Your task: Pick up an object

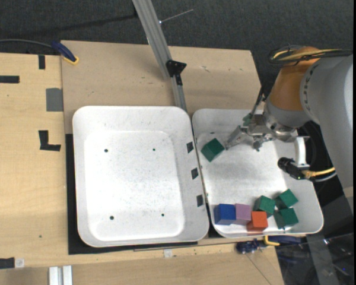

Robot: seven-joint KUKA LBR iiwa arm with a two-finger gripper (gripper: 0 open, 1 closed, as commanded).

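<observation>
Blocks sat clustered at the right bin's (pixel 225 120) near edge: blue (pixel 225 212), lilac (pixel 242 212), orange (pixel 258 219), and three green ones (pixel 279 208) crowding its near right corner. Further up that bin, a lone green block (pixel 212 149) lay by its left wall. Just right of that block hovered the gripper (pixel 247 138), fingers spread open, gripping nothing. Left of that bin sat the left bin (pixel 130 114).

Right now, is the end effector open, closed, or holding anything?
End effector: open, fingers spread, holding nothing. It sits in the right bin, just right of the lone green block, which lies apart from it.
</observation>
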